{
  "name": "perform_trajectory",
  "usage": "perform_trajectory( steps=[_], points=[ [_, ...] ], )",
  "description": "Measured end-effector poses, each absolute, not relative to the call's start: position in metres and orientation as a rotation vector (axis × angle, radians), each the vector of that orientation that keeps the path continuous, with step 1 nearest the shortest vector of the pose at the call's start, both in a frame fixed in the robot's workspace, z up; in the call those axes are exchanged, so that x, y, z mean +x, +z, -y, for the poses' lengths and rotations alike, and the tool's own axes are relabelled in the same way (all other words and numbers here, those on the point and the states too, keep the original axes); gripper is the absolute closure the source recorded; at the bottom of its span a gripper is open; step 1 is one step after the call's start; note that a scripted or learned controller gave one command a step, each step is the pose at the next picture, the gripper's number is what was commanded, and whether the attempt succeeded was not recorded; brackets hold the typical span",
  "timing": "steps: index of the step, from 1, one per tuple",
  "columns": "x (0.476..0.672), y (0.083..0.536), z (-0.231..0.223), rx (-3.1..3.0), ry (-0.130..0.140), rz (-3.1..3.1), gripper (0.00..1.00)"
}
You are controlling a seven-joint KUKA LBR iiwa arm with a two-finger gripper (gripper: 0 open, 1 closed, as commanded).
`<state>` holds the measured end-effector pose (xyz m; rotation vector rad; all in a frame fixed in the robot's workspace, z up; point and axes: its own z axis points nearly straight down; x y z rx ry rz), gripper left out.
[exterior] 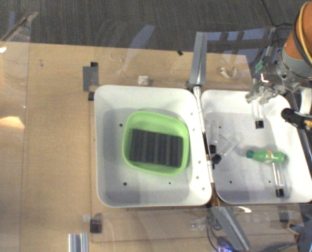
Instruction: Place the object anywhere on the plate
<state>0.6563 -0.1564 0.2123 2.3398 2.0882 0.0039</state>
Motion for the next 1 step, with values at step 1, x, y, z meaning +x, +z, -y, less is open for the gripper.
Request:
perform_trajectory(
  steps=[1],
  points=[
    [0.6217, 0.1870, 0.1041, 2.020, 0.005, -2.402, 1.00]
  ],
)
